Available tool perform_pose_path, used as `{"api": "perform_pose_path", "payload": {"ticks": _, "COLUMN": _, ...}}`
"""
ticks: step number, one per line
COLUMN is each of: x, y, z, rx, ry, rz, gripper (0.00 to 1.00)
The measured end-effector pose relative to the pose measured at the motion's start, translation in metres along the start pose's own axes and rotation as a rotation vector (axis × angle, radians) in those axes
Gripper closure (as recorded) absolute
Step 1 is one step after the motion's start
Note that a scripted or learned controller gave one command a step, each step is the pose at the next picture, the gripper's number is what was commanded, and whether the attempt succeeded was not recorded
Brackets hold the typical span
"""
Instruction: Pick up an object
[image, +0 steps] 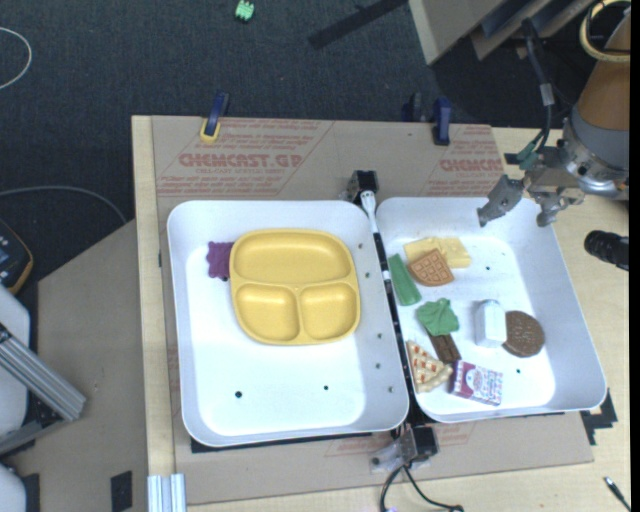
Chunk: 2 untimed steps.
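Camera view: two white bins sit side by side on the counter (160, 160). The left bin (200, 390) has a yellow tray (295, 285) in it, with a small purple thing (218, 258) touching the tray's left side. The right bin (560, 300) is full of toy food: a waffle (431, 268) on a yellow cheese piece (450, 250), a green stick (404, 280), a leafy green piece (438, 317), a white block (489, 321) just beside a brown cookie (523, 334), a pizza slice (428, 367) and a little packet (477, 382).

The end effector (522, 205) hangs over the top edge of the right bin. Its fingers are spread wide and hold nothing.

What could go wrong? I think it is not over any toy yet, so a drop straight down could hit bare bin floor or the bin wall. The toys also lie close together. The fingers could bump one and push another away. The flat ones, like the cookie and pizza, may slip out.
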<state>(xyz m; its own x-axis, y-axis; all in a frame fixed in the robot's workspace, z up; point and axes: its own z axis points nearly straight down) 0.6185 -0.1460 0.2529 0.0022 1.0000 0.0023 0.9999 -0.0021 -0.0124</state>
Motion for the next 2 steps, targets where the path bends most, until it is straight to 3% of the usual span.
{"api": "perform_pose_path", "payload": {"ticks": 1, "x": 0.000, "y": 0.002, "z": -0.006, "rx": -0.012, "ry": -0.002, "rz": -0.002, "gripper": 0.00}}
{"api": "perform_pose_path", "payload": {"ticks": 2, "x": -0.009, "y": 0.003, "z": 0.042, "rx": -0.006, "ry": -0.001, "rz": -0.001, "gripper": 0.00}}
